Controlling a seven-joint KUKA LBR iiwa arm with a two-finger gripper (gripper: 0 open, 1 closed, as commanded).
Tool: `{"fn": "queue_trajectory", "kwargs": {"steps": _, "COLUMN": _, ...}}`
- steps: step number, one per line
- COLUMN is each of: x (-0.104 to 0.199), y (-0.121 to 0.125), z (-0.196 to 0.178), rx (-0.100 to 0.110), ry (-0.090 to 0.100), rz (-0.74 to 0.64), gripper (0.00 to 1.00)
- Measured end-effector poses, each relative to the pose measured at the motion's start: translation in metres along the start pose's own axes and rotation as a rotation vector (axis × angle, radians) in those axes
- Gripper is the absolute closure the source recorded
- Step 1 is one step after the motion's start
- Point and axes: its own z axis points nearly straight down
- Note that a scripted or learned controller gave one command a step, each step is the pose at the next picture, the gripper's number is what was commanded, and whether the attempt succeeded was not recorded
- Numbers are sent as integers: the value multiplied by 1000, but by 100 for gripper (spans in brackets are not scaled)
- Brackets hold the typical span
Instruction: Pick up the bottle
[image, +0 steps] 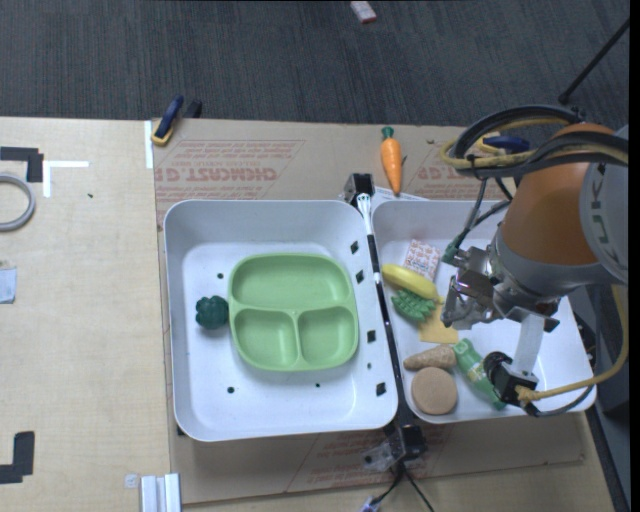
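Pincer hovering over right bin, its state impossible to tell, green bottle lying just beside it, near round cookie.

A divided tray lies in the left bin; the bottle in the right.

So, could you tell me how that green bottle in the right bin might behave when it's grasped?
The green bottle lies on its side, so it would probably roll if nudged. It looks like smooth plastic, likely light and somewhat slippery. The round cookie and gripper sit close, so it may get bumped.
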Motion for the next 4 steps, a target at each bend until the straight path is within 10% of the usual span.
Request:
{"fn": "queue_trajectory", "kwargs": {"steps": 2, "x": 6, "y": -5, "z": -40, "rx": 0, "ry": -1, "rz": 446, "gripper": 100}}
{"fn": "queue_trajectory", "kwargs": {"steps": 3, "x": 68, "y": -31, "z": -38, "rx": 0, "ry": -1, "rz": 643, "gripper": 100}}
{"fn": "queue_trajectory", "kwargs": {"steps": 4, "x": 143, "y": -63, "z": -9, "rx": 2, "ry": -2, "rz": 376, "gripper": 100}}
